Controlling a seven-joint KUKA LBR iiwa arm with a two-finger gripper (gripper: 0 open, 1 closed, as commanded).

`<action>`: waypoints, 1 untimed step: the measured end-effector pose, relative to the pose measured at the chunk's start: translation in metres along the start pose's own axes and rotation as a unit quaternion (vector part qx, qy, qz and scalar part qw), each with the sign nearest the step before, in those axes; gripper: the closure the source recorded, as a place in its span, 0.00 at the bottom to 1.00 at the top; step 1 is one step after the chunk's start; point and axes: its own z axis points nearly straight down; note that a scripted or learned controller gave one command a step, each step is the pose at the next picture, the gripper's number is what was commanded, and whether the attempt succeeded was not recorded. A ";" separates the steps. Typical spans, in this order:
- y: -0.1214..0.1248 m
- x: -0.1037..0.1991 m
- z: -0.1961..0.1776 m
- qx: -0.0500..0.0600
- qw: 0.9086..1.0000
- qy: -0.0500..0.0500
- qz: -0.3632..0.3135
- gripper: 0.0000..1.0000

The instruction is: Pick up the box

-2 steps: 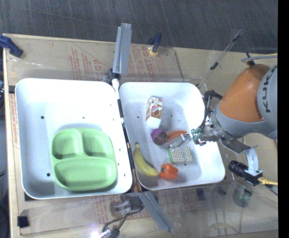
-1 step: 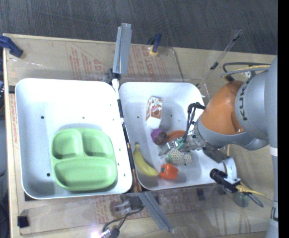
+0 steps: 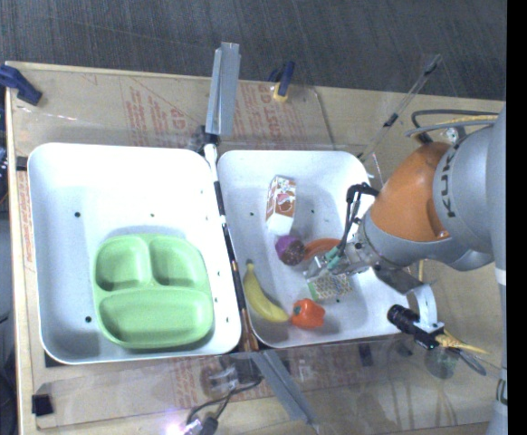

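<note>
The box (image 3: 282, 198) is a small brown and white carton lying in the upper middle of the right bin (image 3: 245, 179). My gripper (image 3: 329, 277) is low in that bin's lower right part, well below and to the right of the box and apart from it. It hangs close to a purple item (image 3: 290, 248) and an orange carrot-like piece (image 3: 322, 246). The grey arm with its orange band (image 3: 408, 208) reaches in from the right.
A yellow banana (image 3: 262, 297) and a red-orange pepper (image 3: 307, 313) lie near the right bin's front wall. The left bin (image 3: 64, 188) holds a green divided tray (image 3: 152, 290). Clamps and a metal bar (image 3: 220, 89) stand at the bench's far edge.
</note>
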 end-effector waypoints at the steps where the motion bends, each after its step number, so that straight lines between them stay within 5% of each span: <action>1: 0.000 0.000 0.000 0.000 1.000 0.000 0.000 0.00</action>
